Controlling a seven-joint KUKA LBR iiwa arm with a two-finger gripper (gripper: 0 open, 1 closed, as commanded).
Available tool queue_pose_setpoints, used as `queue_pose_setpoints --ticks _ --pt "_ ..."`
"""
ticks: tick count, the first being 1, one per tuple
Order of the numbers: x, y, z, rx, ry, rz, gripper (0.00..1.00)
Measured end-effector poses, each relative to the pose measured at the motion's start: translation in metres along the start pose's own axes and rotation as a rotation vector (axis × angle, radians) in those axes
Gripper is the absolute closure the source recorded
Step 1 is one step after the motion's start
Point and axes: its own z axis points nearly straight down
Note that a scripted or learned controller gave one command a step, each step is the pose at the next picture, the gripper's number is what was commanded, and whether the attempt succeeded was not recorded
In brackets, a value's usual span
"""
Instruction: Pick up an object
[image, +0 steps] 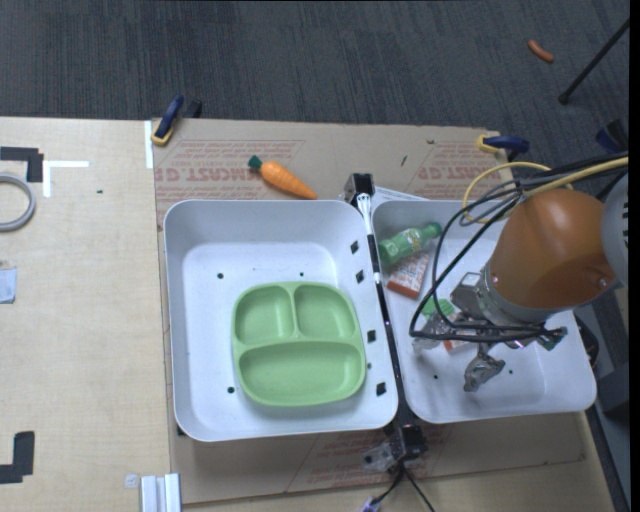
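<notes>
Camera view: bench, bins, arm over right bin

Cardboard-covered bench (80, 330) on dark carpet. Left bin (190, 330) bears a green divided plate (298, 344); right bin (560, 385) holds a green bottle (408, 243). Gripper (483, 372) hangs low inside the right bin; whether it is parted or holding anything, I cannot tell.

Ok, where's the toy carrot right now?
The carrot lies outside both bins on the cardboard, just beyond the far rim of the left bin that holds the green divided plate, near the view's top centre.
</notes>
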Motion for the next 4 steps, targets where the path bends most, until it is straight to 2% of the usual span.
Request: queue_pose_setpoints --ticks 4 --pt "-0.0001 0.0 0.0 0.0 0.0 0.0 0.0"
